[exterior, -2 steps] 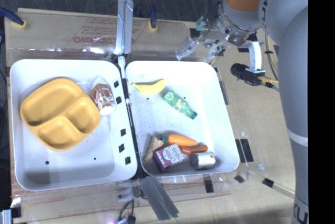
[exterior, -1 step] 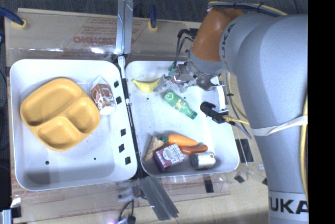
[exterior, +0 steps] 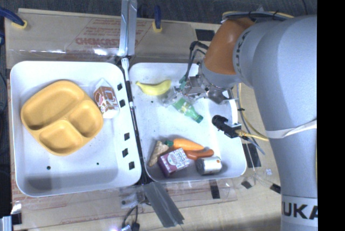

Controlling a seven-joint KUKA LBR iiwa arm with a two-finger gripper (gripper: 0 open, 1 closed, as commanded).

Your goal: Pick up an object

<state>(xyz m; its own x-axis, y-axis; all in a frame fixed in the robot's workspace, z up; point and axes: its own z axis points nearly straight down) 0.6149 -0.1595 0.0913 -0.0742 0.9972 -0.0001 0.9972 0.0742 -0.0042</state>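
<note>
My gripper (exterior: 186, 92) hangs low over the upper middle of the right bin (exterior: 148, 168), under the orange wrist band. A green object (exterior: 188, 108) lies right below it, partly covered by the gripper. A yellow banana (exterior: 153, 87) lies just left of the gripper. At the bin's near side lie an orange carrot (exterior: 187, 144), a maroon carton (exterior: 173, 162), a silver can (exterior: 209, 165), a red sausage-like piece (exterior: 198, 154) and a brown wedge (exterior: 158, 151).
The left bin (exterior: 32, 176) holds a yellow divided tray (exterior: 61, 115) and a small brown-and-white packet (exterior: 107, 100) near the divider. The big grey arm (exterior: 280, 89) covers the right bin's right edge. A metal bar (exterior: 128, 22) stands behind the bins.
</note>
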